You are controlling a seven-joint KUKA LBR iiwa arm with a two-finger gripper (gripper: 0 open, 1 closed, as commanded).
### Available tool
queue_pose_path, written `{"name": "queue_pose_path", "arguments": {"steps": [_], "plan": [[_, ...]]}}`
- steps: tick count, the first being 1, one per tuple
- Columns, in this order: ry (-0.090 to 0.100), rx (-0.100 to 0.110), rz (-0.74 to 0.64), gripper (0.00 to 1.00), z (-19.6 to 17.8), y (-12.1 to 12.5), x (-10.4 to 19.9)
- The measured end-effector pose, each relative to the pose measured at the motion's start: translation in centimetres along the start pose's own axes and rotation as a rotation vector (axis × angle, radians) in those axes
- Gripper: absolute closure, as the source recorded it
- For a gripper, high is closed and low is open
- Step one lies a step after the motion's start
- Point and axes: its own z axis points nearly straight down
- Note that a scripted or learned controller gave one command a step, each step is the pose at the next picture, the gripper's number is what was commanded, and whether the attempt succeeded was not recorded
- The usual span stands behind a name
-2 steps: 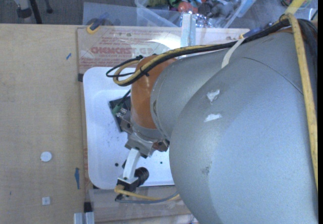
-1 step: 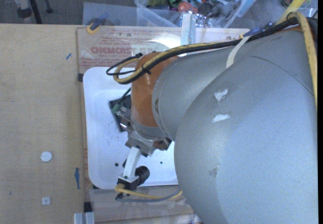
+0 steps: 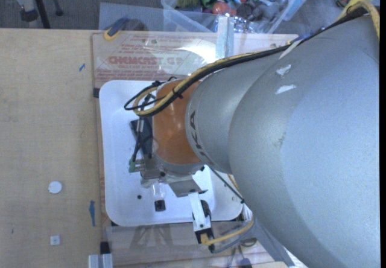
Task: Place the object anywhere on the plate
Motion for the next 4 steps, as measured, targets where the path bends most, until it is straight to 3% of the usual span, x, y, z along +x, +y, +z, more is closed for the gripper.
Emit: {"name": "queue_pose_path", "arguments": {"steps": [1, 2, 3, 4], "plan": [[0.000, -0.004, 0.416, 1.00, -0.6, -0.2, -2.4], [0.000, -0.001, -0.231, 1.00, 2.7, 0.0, 0.0], [0.002, -0.018, -0.581, 1.00, 3.2, 0.0, -5.6], [0.007, -0.017, -0.333, 1.00, 3.2, -0.5, -10.1]]}}
